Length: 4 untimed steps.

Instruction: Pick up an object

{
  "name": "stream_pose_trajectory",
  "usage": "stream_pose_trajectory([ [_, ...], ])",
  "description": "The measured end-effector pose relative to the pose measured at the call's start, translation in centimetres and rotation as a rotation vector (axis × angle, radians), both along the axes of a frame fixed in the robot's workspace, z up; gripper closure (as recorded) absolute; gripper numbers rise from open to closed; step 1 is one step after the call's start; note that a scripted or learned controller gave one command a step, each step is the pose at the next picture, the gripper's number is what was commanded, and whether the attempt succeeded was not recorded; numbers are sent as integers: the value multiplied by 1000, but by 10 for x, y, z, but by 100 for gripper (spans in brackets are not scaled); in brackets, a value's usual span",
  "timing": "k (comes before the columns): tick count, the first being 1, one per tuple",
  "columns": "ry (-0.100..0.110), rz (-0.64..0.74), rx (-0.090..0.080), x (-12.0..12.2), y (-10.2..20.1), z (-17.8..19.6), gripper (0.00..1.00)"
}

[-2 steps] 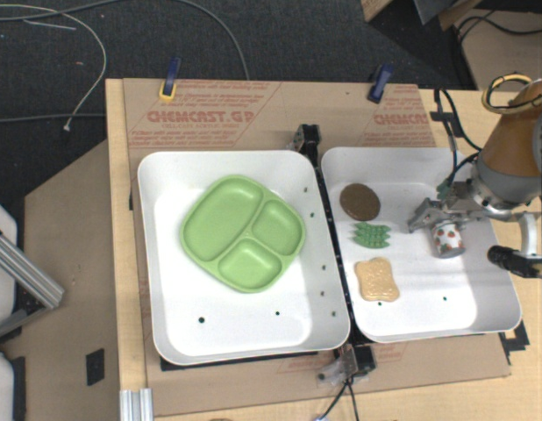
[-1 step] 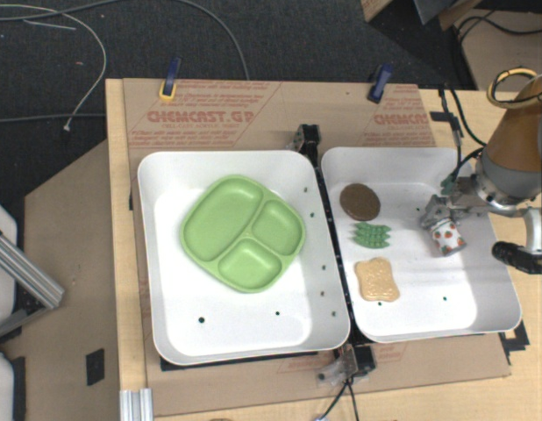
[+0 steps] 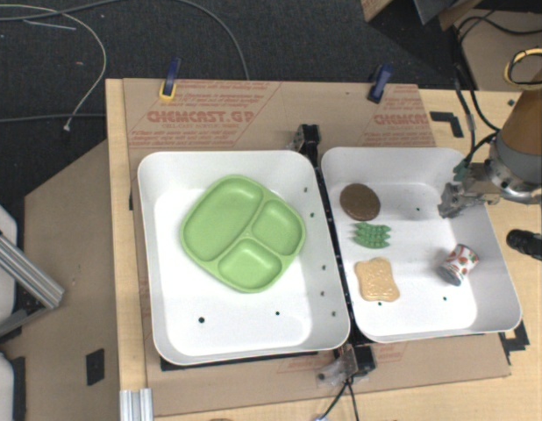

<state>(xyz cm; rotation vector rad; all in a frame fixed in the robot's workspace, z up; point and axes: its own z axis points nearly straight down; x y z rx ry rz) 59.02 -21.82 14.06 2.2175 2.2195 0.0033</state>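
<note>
End effector (image 3: pixel 452 202) at right bin (image 3: pixel 420 323) edge — cup (image 3: pixel 459 264) near

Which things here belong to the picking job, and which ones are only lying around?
Job:
- end effector, over the right bin
- brown disc
- green piece
- tan cracker
- small can

Lying about:
- green tray in the left bin
- blue clamps
- cables
</note>
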Motion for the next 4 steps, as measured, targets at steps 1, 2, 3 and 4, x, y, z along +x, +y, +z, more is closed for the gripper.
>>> stream_pose_trajectory([
  [1, -4, 1, -2, 10, 1, 62, 100],
  [2, -1, 0, 0, 11, 1, 89, 100],
  [3, 6, 3, 4, 8, 48, 89, 100],
  [4, 5, 5, 5, -4, 101, 99, 100],
])
